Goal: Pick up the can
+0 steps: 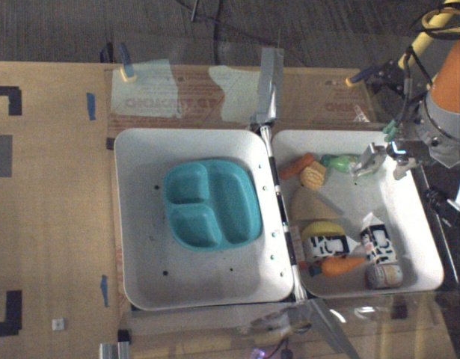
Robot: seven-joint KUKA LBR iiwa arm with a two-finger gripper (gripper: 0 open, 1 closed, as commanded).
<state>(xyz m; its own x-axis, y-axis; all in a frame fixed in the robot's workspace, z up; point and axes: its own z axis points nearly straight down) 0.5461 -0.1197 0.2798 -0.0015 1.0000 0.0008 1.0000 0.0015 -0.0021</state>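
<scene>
The left bin (140, 223) holds a teal divided plate (212, 203), far left of the gripper (384, 161). In the right bin (416, 215) the gripper's fingers stand released, nothing between them. The can (384, 276) lies well below them, beside a carrot (342, 266).

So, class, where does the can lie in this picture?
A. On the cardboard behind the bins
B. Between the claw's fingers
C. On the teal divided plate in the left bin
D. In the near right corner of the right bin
D: the can lies on its side in the right bin's near right corner, just right of the carrot, well away from the claw.
</scene>
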